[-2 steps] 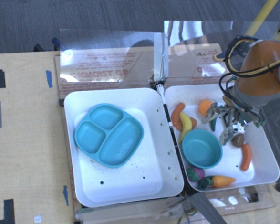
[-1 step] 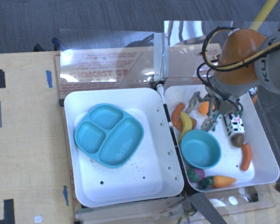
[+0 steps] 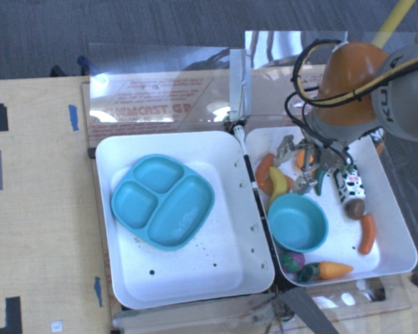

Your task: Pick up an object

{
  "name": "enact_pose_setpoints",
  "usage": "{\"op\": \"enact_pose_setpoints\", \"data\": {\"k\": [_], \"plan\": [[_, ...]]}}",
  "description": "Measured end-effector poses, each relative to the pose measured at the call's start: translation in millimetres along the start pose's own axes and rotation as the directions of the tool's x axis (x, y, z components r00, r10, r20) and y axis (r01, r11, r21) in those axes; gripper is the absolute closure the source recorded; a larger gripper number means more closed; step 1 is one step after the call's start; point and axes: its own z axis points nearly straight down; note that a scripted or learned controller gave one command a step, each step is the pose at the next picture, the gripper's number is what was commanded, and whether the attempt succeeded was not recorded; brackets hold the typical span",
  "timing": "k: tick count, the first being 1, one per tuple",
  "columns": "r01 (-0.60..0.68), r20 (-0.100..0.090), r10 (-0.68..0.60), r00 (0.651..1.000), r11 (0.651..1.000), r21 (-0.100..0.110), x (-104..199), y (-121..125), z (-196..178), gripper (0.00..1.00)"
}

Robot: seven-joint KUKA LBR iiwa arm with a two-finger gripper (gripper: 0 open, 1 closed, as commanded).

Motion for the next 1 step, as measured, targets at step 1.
{"op": "enact_pose_setpoints", "data": {"k": [1], "plan": [[-0.085,-0.005,0.085,0.996,0.996,0.002,64.5,-52.9,-1.2,0.0]]}}
